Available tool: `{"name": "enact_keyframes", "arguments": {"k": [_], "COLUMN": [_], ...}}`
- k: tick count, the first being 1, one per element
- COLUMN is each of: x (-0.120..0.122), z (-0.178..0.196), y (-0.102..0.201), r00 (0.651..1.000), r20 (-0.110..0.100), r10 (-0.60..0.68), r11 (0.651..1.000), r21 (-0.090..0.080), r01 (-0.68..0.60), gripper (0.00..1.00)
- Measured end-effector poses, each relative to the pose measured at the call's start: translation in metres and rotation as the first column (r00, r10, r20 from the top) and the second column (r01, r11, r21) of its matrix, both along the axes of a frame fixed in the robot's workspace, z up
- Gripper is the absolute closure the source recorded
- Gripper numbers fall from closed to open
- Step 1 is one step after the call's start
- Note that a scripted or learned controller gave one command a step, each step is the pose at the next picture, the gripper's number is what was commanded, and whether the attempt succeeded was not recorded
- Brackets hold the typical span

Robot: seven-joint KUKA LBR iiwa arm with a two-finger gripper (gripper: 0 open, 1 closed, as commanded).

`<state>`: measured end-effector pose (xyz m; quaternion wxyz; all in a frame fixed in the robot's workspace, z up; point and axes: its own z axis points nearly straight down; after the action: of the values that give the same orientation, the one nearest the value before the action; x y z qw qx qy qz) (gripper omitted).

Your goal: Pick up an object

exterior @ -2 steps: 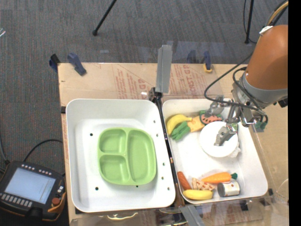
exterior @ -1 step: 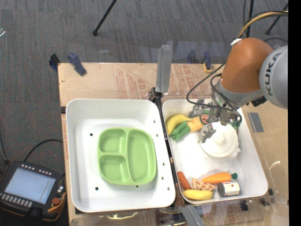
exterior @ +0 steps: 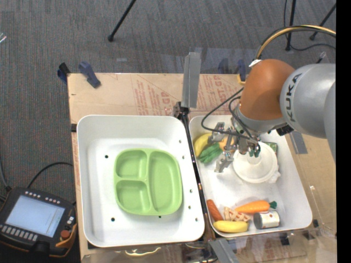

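Two white bins sit on the bench; the gripper hangs over the right bin. Just left of it lies a banana (a green item touching it). Whether it grips anything, I cannot tell.

A divided plate lies in the left bin. In the right bin, a bowl sits mid-bin, a banana far-left, and a carrot, can and second banana near.
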<state>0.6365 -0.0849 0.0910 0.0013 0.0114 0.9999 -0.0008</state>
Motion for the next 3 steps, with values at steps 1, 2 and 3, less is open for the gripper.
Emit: {"name": "enact_keyframes", "arguments": {"k": [1,2,3], "x": [-0.048,-0.006,0.002], "z": [-0.003,-0.003,-0.003], "y": [-0.054,-0.013,-0.007], "r00": [0.989,0.987,0.959], "r20": [-0.001,0.000,-0.006], "r10": [-0.147,-0.163,-0.285], "r11": [0.989,0.987,0.959], "r21": [0.002,0.003,0.000], "r01": [0.147,0.163,0.285], "gripper": [0.00,0.00,0.00]}}
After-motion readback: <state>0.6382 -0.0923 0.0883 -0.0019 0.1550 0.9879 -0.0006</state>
